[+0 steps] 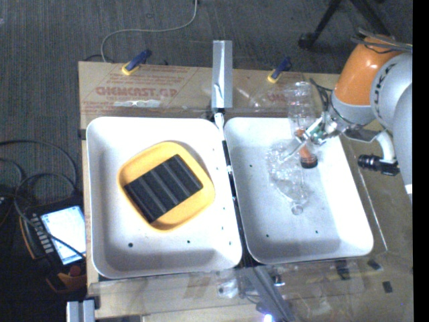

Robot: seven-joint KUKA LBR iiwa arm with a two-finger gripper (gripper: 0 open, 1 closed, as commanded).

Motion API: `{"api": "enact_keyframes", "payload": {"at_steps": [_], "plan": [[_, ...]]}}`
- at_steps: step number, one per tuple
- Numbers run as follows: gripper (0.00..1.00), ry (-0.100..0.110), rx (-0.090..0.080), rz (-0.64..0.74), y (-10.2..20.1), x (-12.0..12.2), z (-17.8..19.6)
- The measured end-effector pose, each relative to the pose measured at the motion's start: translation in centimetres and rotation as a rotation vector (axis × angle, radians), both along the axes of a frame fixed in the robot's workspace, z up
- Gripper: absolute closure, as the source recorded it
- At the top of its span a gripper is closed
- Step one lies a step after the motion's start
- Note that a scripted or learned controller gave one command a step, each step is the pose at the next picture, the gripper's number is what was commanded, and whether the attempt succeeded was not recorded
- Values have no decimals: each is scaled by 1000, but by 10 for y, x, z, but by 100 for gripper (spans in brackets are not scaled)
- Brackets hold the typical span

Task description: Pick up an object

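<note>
Faint clear object [289, 173], outline indistinct

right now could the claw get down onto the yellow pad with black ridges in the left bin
Probably yes. The yellow pad with black ridges lies alone in the left white bin, top face uncovered. The claw is over the right white bin, so it must cross the divider between them first.

The arm [395, 92] is pale grey with a rounded orange band; a black fitting juts from its side.

Two blue clamps [136, 61] [280, 68] grip the cardboard sheet [154, 92] behind the bins.
</note>
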State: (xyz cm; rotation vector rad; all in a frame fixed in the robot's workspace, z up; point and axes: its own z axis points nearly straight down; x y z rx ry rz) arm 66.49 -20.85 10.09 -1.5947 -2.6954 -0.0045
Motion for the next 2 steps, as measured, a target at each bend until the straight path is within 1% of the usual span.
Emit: {"api": "enact_keyframes", "payload": {"at_steps": [1, 2], "plan": [[100, -1, -1, 1, 1, 1, 11], [100, -7, -8, -112, 47, 4, 73]]}}
